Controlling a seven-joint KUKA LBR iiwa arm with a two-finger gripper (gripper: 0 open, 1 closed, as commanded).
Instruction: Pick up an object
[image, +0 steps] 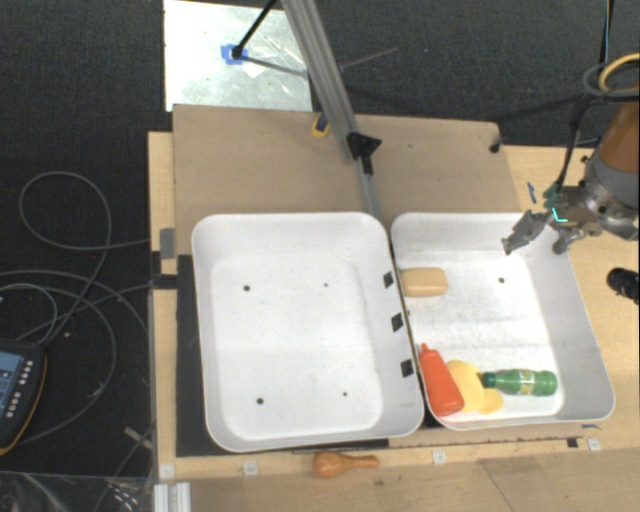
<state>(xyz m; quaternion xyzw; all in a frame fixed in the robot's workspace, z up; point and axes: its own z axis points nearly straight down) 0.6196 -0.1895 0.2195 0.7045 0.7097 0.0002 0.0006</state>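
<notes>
My hand (545, 236) hangs open, gripping nothing, over the right bin's (575, 300) upper right corner; a tan block (424, 282) and green bottle (520, 381) lie below.

A grey metal pole (335, 95) slanted across the brown bench board (255, 160) from the top. Black cables (60, 270) looped over the dark carpet at left, near a handheld pendant (18, 385) at the left edge. A pale floor patch (215, 55) bearing blue tape (232, 53) lay behind the bench
</notes>
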